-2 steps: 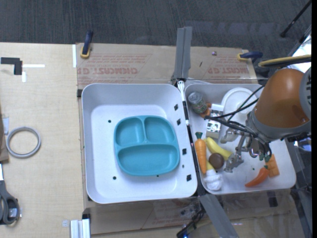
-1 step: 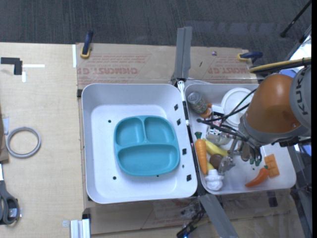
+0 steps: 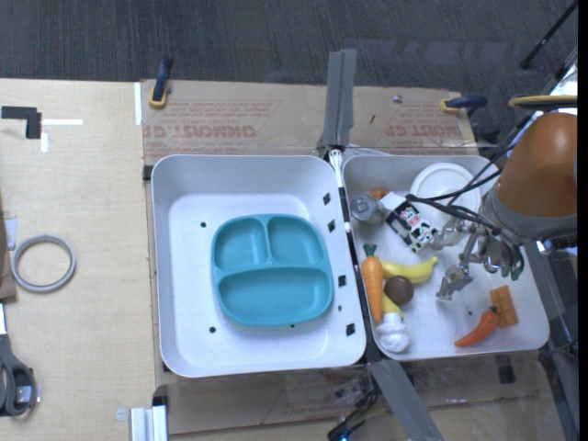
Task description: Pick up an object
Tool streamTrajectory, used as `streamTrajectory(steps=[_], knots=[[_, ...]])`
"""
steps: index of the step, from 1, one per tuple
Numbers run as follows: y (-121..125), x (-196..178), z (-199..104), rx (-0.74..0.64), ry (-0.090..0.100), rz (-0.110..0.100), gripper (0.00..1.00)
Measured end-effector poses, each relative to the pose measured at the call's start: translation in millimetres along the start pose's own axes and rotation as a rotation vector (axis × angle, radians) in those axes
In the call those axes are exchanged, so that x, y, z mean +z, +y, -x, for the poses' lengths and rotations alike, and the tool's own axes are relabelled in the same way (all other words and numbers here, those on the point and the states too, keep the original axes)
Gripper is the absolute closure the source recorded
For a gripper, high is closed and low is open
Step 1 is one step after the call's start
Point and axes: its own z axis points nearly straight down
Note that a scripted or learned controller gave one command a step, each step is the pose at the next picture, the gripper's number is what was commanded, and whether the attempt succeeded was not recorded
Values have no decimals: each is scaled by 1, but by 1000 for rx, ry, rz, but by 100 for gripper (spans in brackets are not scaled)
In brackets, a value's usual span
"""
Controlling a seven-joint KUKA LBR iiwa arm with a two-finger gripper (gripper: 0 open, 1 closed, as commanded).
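The gripper hangs with fingers spread, gripping nothing, over the right bin, near its right edge beside a yellow banana. A teal divided plate fills the left bin on the wooden bench.

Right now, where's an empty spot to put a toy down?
The left bin has bare white floor all around the blue plate, widest by its left wall. The right bin is crowded: carrot, banana and the end effector.

Teal tray in a white bin; orange carrot, yellow banana, brown ball, white plate.
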Motion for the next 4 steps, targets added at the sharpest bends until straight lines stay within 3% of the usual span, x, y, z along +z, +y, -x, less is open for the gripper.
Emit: streamTrajectory(steps=[1,2,3,4], knots=[[69,0,49,76,0,1,0],[82,0,6,243,2,0,0],[82,-10,7,241,-3,-1,100],[82,-10,7,242,-3,-1,0]])
